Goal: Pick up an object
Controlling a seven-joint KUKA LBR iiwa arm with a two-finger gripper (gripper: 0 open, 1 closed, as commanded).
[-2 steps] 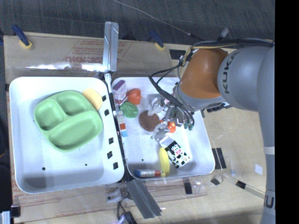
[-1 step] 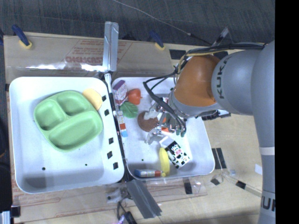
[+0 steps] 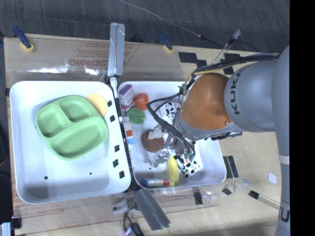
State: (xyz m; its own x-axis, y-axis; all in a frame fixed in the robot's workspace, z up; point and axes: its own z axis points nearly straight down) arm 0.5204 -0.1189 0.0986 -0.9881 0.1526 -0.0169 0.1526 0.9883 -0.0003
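Two white bins [image 3: 19, 146] sit on a cardboard-covered bench [image 3: 59, 53] over dark carpet [image 3: 59, 6]. The gripper [image 3: 165, 154] hovers over the right bin; its grip cannot be made out.

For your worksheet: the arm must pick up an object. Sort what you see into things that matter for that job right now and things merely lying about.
In play: gripper; brown round object and yellow object beside it; right bin.

Lying about: green divided plate; yellow piece; left bin; blue clamps.

Two white bins [image 3: 19, 146]; one green tray [image 3: 71, 127] (three compartments); one banana [image 3: 173, 170].
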